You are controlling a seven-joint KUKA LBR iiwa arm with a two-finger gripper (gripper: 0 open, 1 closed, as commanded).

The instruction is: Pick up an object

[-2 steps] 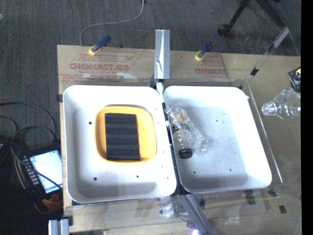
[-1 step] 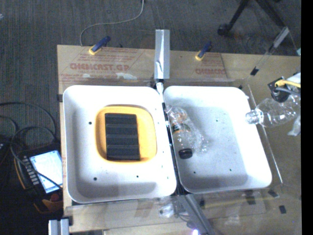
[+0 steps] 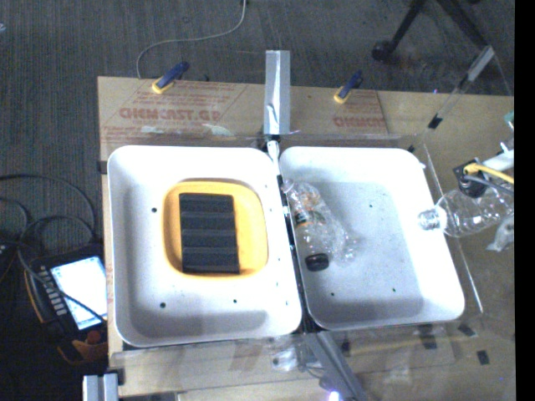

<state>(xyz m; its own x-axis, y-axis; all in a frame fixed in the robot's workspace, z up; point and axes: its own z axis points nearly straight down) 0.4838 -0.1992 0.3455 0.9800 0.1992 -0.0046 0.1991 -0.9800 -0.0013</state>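
A clear plastic bottle (image 3: 316, 224) with a black cap lies crumpled in the right bin (image 3: 384, 291), close to its left wall. A yellow dish holding a black ribbed block (image 3: 209, 232) rests in the middle of the left bin (image 3: 134, 299). A second clear, bottle-like thing (image 3: 456, 211) hangs over the right bin's right rim, its small neck pointing left. My gripper (image 3: 495, 214) is at the view's right edge, right against that clear thing. Whether it grips it is hidden by glare and the frame edge.
A grey post (image 3: 277, 90) stands behind the gap between the bins. Two blue-and-yellow clamps (image 3: 170, 77) sit on the cardboard at the back. A tablet and cables (image 3: 71, 286) lie on the floor to the left.
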